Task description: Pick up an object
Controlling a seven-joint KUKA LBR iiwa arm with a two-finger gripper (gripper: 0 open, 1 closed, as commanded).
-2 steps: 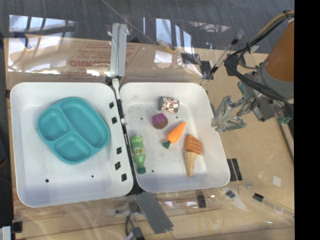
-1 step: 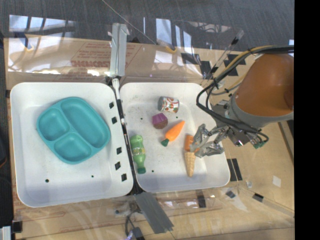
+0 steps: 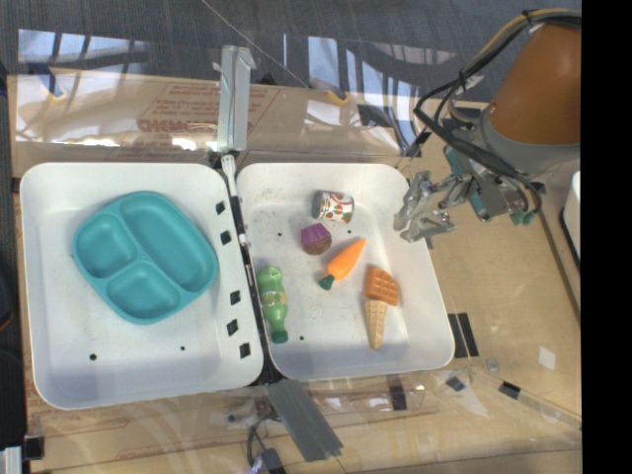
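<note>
Looking down at a slant, the camera view shows a wooden bench (image 3: 513, 334) bearing two shallow white plastic bins side by side. The left bin (image 3: 59, 363) holds a teal plastic plate with three compartments (image 3: 144, 256). The right bin (image 3: 425, 319) holds five small toys. A small white printed can (image 3: 334, 206) lies on its side near the far middle, with a dark purple round toy (image 3: 316, 238) just beside it on the near side. An orange toy carrot with a green stem (image 3: 342, 263) lies tilted in the middle. A toy ice cream cone with a waffle top (image 3: 379, 305) lies toward the right wall, and a green toy bottle (image 3: 272, 304) lies along the left wall.

The grey arm with its orange band (image 3: 538, 72) reaches in from the right. Its metal claw (image 3: 423, 210) hangs over the right bin's far right edge, with nothing between its fingers; whether they stand apart or together cannot be told. The can is the nearest toy, lying to the claw's left and apart from it; the carrot and cone lie nearer the camera.
</note>
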